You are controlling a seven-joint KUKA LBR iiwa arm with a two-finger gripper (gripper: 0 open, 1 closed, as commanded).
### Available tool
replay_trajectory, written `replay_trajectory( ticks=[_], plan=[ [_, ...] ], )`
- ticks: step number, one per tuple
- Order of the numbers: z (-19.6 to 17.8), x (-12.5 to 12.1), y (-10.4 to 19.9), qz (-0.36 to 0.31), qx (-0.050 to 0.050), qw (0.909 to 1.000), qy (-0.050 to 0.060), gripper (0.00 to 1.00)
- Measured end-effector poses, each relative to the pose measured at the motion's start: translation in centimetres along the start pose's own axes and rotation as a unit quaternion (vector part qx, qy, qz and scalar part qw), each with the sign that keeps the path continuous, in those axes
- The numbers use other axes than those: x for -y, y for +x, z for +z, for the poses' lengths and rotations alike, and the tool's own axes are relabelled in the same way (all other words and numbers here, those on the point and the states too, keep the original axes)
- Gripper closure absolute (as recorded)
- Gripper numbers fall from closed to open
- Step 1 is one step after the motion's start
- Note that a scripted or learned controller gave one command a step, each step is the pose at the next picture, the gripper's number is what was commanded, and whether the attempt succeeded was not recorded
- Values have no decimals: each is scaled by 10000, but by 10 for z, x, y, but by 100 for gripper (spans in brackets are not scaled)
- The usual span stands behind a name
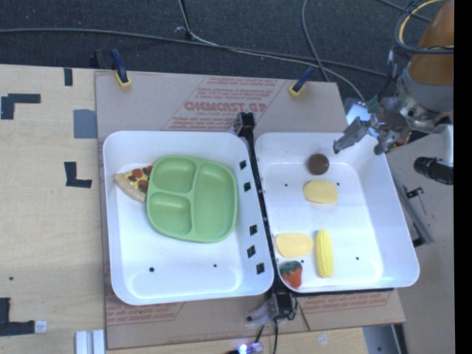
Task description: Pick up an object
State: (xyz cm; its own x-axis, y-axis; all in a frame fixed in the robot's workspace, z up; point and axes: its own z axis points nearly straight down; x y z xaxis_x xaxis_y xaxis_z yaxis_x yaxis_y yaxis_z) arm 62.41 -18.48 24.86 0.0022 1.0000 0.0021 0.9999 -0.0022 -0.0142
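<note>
Small round brown ball (318, 164)

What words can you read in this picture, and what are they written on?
Red printed lettering runs along the top of the brown cardboard sheet under the two shallow white bins: too blurred to read for sure.
More red print on the cardboard's bottom edge is too small to read.
The toy food and the green divided plate carry no words.

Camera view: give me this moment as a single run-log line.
gripper: open, above right bin's far right corner, holding nothing | nearest: brown ball | also in bin: corn, strawberry | pick: not yet done
</note>
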Motion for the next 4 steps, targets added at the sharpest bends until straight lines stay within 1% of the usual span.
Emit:
replay_trajectory(
  ticks=[1,3,4],
  plan=[
    [-8,-2,1,-18,12,10000,-64,0],
    [79,1,6,-21,13,10000,-47,0],
    [141,7,13,-22,8,10000,-35,0]
  ],
)
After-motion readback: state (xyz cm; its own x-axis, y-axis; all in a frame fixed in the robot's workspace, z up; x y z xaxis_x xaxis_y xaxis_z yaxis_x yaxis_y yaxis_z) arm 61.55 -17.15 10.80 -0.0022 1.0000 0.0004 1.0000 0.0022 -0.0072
